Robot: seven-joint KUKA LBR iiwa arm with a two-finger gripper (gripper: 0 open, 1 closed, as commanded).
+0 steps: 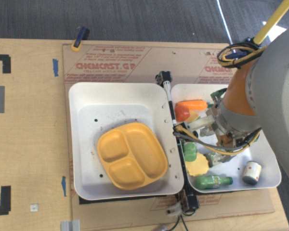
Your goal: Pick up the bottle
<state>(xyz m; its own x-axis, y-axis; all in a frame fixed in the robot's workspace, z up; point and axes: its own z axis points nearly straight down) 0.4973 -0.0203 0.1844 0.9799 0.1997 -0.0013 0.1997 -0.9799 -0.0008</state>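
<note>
Bottle (pixel 213 181), green, lies on side at front of right bin (pixel 269 181), apart from arm. Hand (pixel 216 137) low over bin middle; grip state: cannot tell. Step: approach. Next: shift toward front edge, align across bottle.

My own wrist and cables (pixel 216 143) covering the middle of the right bin (pixel 272 170), my fingers lost beneath them, a carrot (pixel 189 108) half hidden, my arm (pixel 274 81) cut off at the right edge
</note>
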